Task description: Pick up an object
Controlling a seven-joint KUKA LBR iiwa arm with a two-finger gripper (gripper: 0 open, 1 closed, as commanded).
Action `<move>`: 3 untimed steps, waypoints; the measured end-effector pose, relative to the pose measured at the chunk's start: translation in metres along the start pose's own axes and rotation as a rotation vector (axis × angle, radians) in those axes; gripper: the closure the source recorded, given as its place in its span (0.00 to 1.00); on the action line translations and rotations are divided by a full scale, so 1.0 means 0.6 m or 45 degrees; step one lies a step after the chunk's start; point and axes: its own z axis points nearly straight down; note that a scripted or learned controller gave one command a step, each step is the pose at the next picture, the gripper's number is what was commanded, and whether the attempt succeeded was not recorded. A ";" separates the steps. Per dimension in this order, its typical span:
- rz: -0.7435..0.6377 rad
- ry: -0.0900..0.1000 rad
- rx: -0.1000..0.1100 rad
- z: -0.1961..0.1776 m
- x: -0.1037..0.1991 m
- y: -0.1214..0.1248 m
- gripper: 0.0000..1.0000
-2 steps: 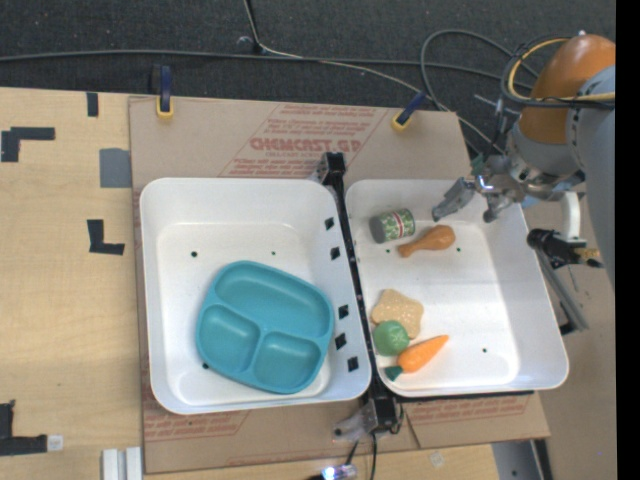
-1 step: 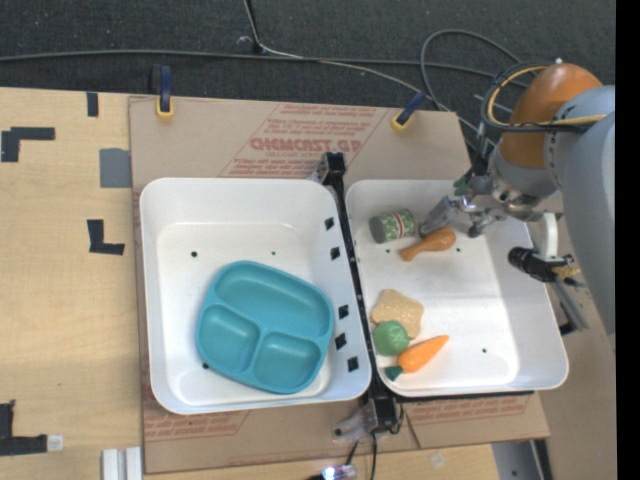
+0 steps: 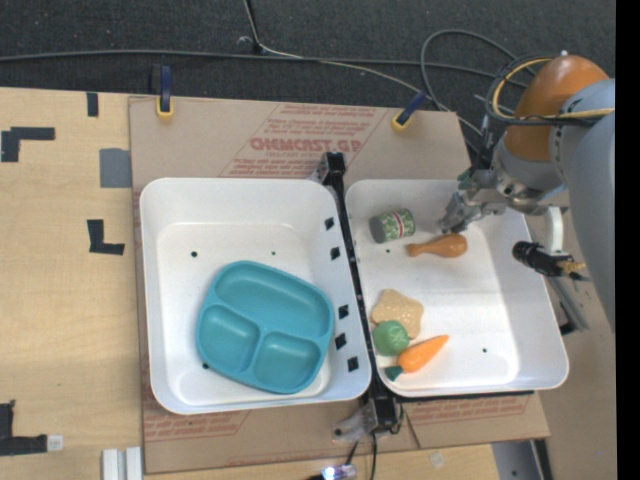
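In the right bin [image 3: 520,363] lie a grey-green can [image 3: 392,225] on its side at the back left, a brown drumstick [image 3: 439,247] just right of it, a tan bread slice [image 3: 398,308], a green ball [image 3: 390,337] and an orange carrot [image 3: 422,352] at the front left. My gripper [image 3: 460,216] hangs over the back of this bin, its tip right above the thick end of the drumstick. Nothing is visibly held between the fingers.
The left bin [image 3: 170,228] holds a blue divided plate [image 3: 264,326]. A black divider [image 3: 345,268] runs between the bins. Cables cross the dark floor at the back. The right half of the right bin is bare white.
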 end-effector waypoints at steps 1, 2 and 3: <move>0.003 0.002 -0.006 -0.099 -0.009 -0.007 1.00; 0.002 0.002 -0.007 -0.204 0.000 -0.008 1.00; 0.002 0.002 -0.007 -0.294 0.000 -0.006 1.00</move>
